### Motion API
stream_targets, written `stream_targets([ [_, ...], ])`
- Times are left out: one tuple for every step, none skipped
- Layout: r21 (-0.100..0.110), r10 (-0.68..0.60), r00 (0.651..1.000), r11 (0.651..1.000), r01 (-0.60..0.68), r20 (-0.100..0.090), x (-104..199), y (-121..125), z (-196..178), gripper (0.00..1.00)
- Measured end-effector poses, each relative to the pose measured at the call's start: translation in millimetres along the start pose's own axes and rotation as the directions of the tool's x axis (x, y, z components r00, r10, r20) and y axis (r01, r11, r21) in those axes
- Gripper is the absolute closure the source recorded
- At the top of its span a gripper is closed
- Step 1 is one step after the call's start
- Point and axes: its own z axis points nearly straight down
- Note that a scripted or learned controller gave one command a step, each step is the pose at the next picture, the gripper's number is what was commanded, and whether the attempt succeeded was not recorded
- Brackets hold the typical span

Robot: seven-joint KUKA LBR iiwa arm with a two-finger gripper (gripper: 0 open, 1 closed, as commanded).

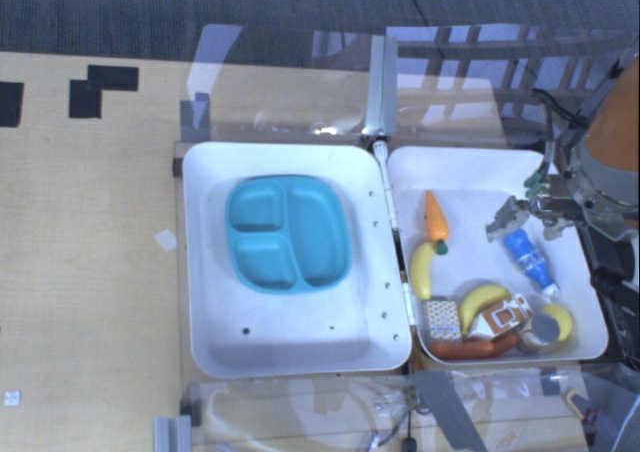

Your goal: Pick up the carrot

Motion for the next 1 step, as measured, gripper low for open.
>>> stream_targets([
  [-0.017, -0.004, 1.000, 1.000, 0.004, 0.002, 32.1, 37.7, 133.8, 0.00],
])
